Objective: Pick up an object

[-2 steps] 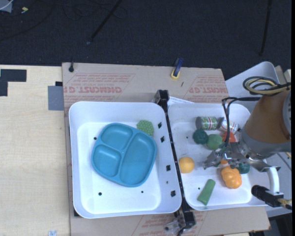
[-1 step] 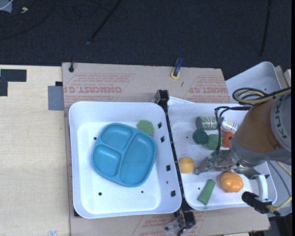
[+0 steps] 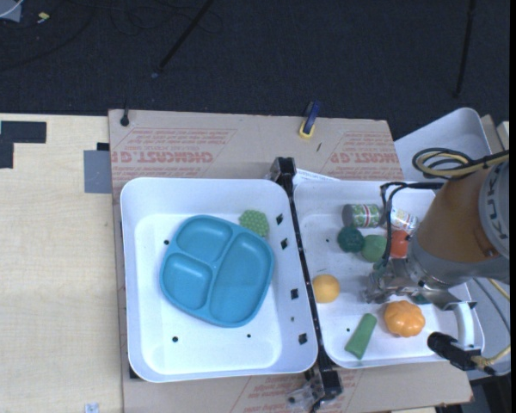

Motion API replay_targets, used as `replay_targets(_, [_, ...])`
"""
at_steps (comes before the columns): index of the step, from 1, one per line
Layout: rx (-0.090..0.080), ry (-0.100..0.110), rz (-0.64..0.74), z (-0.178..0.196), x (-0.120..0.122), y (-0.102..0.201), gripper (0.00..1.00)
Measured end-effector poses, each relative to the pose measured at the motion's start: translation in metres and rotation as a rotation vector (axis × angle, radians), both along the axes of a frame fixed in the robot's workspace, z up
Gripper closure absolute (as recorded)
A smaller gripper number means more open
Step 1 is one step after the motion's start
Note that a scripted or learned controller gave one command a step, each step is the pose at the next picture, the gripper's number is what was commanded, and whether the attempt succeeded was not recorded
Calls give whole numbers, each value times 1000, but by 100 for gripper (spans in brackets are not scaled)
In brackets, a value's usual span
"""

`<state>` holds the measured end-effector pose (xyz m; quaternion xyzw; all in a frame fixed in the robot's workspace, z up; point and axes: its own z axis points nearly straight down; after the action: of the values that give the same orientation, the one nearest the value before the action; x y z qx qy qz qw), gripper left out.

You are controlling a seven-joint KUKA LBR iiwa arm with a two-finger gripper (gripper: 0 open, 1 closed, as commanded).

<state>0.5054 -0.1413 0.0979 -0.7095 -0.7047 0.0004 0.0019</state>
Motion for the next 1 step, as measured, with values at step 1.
replay_targets(1, [-2,-5,7,61,5,3,100])
